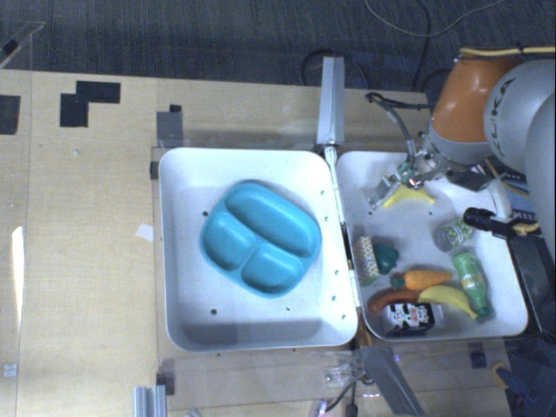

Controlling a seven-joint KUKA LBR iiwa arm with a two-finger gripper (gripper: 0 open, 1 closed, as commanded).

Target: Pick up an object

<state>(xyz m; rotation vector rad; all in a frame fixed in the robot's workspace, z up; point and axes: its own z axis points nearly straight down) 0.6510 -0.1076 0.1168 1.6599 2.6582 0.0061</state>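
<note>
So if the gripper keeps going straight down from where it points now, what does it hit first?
Most likely the small yellow object lying right under the gripper in the right bin. Depth is hard to judge from above, so contact may already be close.

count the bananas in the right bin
2: one banana at the bin's near edge beside the green bottle, another at the far end by the gripper.

I see a pale wooden worktop [78,259] carrying two shallow white bins side by side: the left bin [178,259] and the right bin [514,315], their inner walls touching. Black tape patches [87,101] sit near its far left edge.
</note>
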